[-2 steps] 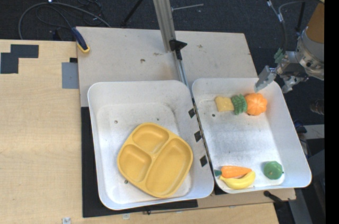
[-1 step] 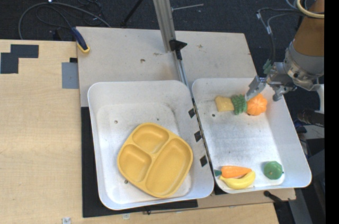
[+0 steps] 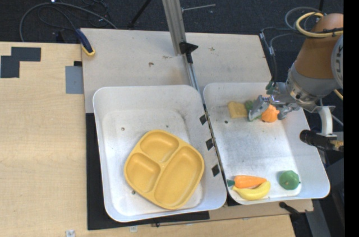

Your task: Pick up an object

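Observation:
My gripper is down in the back part of the right bin, directly at a small orange ball-like object that shows just beneath it. A pale yellow block lies just left of the gripper, with a small green piece beside it. At the bin's front edge lie an orange carrot, a yellow banana touching it, and a round green object. The arm's grey wrist and orange band hide the bin's back right corner.
The left bin holds a yellow divided plate at its front. A metal post rises behind the bins, with a rod running down along the divider between them. Wooden bench surface lies to the left.

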